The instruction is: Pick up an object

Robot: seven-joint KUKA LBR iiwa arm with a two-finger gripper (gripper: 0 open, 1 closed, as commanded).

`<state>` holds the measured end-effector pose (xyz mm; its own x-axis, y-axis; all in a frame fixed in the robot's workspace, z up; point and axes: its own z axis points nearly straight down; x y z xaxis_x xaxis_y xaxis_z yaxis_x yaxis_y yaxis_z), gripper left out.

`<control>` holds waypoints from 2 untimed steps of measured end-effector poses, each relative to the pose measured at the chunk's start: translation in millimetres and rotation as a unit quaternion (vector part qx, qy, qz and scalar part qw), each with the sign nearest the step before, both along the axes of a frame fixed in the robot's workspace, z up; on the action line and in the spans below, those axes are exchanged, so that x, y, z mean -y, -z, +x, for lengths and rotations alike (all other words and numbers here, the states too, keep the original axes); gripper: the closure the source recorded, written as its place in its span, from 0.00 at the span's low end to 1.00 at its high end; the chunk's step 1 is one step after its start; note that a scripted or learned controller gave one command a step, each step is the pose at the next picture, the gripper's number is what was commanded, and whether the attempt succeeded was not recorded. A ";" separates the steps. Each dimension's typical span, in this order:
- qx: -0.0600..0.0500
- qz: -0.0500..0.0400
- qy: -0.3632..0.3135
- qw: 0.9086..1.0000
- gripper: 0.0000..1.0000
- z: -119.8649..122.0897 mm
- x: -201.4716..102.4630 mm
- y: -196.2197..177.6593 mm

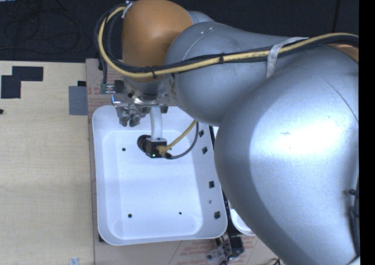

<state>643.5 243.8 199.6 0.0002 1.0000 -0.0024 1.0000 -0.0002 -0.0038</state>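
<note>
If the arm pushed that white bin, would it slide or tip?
Wide and shallow, the white bin probably would not tip. Its glossy moulded look suggests light, fairly stiff plastic. The dark dots on its floor may be screws, so it might not slide.

Robotics lab, large grey arm [263, 117] over a white bin [152, 199], plywood bench [41, 170], trailing cables, dark backdrop

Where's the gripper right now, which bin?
In the camera view the gripper hangs over the far end of the white bin left of centre, near its back rim, just below the arm's orange band.
</note>
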 end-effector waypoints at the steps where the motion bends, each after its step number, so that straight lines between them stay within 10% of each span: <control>1: 0.001 0.002 -0.002 1.000 1.00 -94.1 -0.3 -97.5; 2: -0.001 -0.001 0.000 1.000 1.00 -60.6 0.5 -52.4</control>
<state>582.9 243.3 251.9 0.0004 1.0000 -0.0035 1.0000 -0.0004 -0.0062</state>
